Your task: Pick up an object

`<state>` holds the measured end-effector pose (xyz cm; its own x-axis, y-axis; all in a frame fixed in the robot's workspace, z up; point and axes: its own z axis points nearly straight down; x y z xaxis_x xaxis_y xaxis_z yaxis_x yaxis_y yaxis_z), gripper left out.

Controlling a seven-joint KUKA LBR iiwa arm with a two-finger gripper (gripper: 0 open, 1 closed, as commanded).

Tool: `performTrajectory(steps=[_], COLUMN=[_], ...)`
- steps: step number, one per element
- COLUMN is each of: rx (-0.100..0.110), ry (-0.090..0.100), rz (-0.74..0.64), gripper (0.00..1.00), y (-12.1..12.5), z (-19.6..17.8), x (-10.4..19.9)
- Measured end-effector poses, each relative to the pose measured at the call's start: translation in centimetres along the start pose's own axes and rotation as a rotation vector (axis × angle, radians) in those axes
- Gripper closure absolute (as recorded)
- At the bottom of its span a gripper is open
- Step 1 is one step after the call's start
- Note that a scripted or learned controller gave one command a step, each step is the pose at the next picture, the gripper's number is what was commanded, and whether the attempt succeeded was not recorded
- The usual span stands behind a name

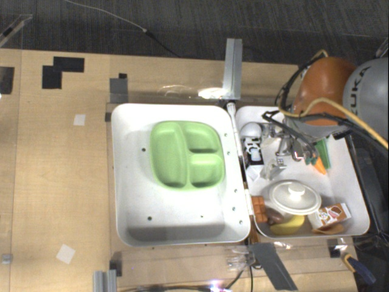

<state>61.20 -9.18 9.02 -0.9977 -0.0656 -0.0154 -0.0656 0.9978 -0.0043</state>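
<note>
My gripper [285, 154] is hanging low over the upper middle of the right bin [355, 190], with my grey arm [364, 96] and its orange band [325, 81] reaching in from the right above it. Whether it is spread or closed I cannot tell (the metal parts and cables are blurring together from this angle), and I am seeing nothing clearly gripped in it.

Below my gripper, a white lidded pot [295, 199] is sitting in the lower part of that bin, with a yellow banana-like piece [289, 225] lying just under it and a brown block [259, 210] touching its left side. A small orange-and-white carton [331, 216] is lying to the pot's right. An orange-and-green carrot-like item [320, 157] is resting just to the right of my gripper, and a white-and-black object [251, 145] is lying against the bin's left wall.

The left bin [130, 181] is holding a green divided tray [185, 154], well apart from my gripper.
</note>
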Motion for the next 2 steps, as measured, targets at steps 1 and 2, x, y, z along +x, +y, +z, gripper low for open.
performTrajectory(steps=[1, 2], rx=[-0.002, -0.003], ry=[-0.004, -0.006], rz=[0.198, 0.405], gripper=[0.00, 0.00], y=[1.1, -1.5], z=[-0.2, -0.2], x=[4.6, 7.9])
